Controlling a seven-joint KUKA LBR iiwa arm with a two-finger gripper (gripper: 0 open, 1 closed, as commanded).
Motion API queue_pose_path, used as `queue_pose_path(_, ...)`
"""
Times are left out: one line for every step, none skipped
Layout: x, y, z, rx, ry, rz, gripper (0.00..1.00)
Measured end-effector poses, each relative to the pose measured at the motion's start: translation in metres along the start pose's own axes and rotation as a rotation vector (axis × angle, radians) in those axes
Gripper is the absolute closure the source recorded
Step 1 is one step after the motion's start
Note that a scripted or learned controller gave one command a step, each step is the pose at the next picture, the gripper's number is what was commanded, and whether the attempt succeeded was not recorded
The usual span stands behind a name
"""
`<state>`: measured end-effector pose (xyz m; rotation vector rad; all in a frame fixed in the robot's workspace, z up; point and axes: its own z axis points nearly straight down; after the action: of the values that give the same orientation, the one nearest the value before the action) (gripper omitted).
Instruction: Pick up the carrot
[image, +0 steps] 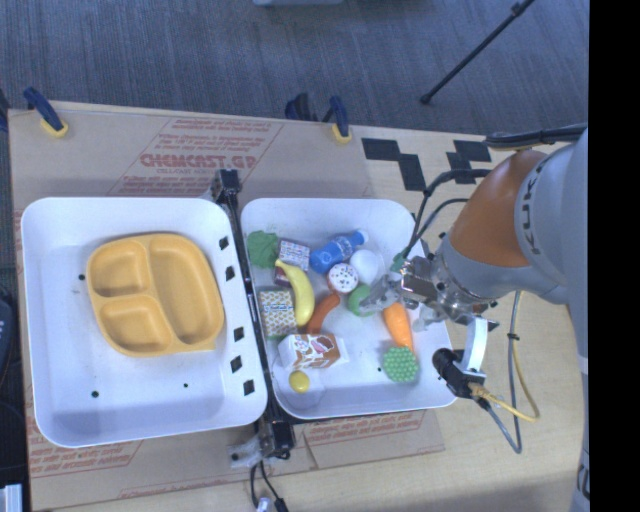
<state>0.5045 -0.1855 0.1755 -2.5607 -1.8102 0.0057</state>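
Camera view, starting at the bottom of the frame: the lower rim of the right white bin (330, 408) sits beside that of the left white bin (40, 330) on a cardboard-covered bench (180, 150). Nearest the lower edge inside the right bin lie a small yellow ball (298, 380), a white printed packet with orange markings (314, 351) and a green bumpy ball (401, 364). Just above the green ball lies the orange carrot (398, 323), right of centre in the frame, pointing up and slightly left. The grey two-finger gripper (395, 295) sits just at the carrot's upper end; whether its fingers are apart or closed cannot be told, and the carrot is not seen between them. Left of the carrot lie a reddish-orange oblong piece (323, 311), a yellow banana (298, 288) and a checked packet (277, 311). Further up are a white die-like ball with dots (342, 278), a white round object (366, 266), a blue bottle-shaped toy (333, 253), a small printed box (294, 253) and a green leafy toy (263, 247). In the left bin rests a yellow three-compartment plate (155, 292). At the right, the grey arm with its orange band (495, 215) reaches in.
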Motion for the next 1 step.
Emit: queue_pose_path(0.0112,0.0183,0.0841,-0.002,0.001,-0.246,0.00)
